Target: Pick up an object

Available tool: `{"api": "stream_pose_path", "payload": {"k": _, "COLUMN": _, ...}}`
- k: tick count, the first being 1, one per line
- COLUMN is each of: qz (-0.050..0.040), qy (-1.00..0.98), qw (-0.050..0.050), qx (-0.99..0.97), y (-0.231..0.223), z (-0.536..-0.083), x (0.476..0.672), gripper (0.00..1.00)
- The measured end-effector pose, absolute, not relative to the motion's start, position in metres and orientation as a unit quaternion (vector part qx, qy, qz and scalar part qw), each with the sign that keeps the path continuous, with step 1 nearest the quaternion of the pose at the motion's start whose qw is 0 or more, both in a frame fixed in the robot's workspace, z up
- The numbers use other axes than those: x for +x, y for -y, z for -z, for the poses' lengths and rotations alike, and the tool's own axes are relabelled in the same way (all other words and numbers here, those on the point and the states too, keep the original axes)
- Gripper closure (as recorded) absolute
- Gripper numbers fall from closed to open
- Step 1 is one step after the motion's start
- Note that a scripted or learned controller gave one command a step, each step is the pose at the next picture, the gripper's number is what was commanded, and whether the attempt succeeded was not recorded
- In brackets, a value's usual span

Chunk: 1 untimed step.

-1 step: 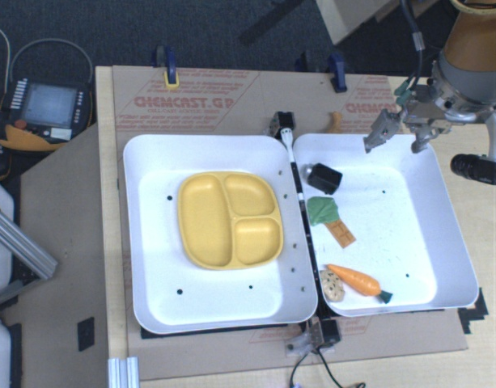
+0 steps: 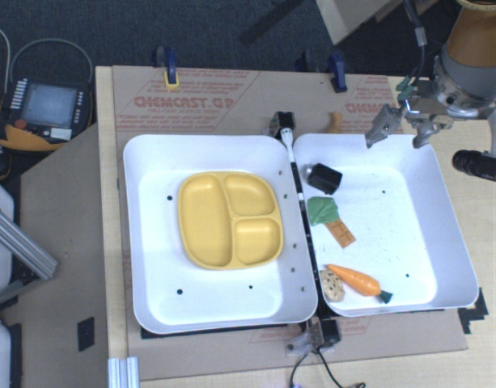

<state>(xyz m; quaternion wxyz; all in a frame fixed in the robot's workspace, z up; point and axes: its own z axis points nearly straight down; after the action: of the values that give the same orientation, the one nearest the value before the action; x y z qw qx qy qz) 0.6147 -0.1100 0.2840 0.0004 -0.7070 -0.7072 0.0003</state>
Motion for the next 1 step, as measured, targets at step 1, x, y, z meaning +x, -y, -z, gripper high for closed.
{"api": "stream_pose_path", "payload": {"k": 1, "qz": -0.0017, "qy": 0.707, "qw": 0.002, "qx": -0.707, "y": 0.1077, "z": -0.2404, "x": 0.619, "gripper": 0.0}}
